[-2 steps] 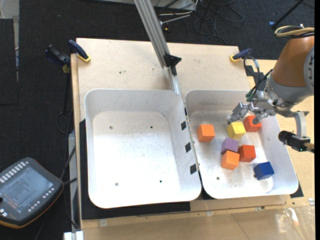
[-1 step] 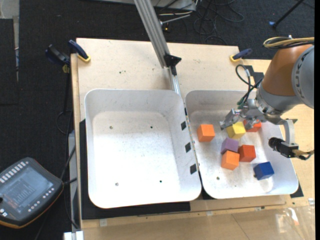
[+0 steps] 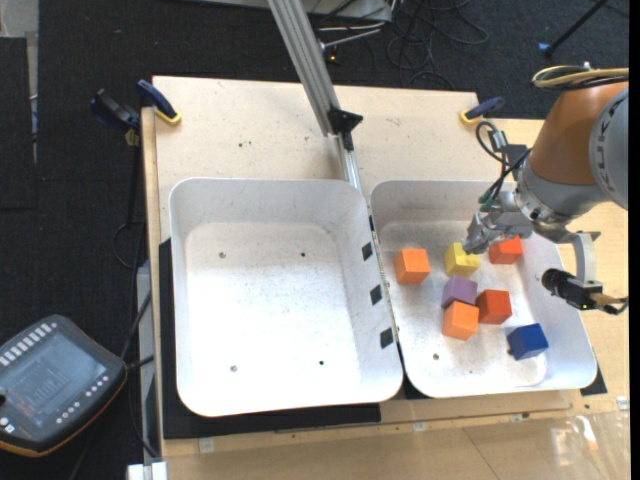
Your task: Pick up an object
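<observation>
Yellow small cube (image 3: 461, 259) sits at the right white plastic bin's (image 3: 420, 373) centre, end effector (image 3: 480, 236) hovering at its 1 o'clock; can't tell its opening. Risk: red-orange cube (image 3: 505, 249) at 3 o'clock crowds it, a descent may nudge both.

Reaches in from the right, grey arm (image 3: 590, 163) bent downward with the orange band (image 3: 575, 118) uppermost above the wrist. Slants down and leftward toward the end effector (image 3: 478, 238), held low at the tip of the wrist. Carries cables looped beside the wrist and a small black fitting on its lower side.
</observation>
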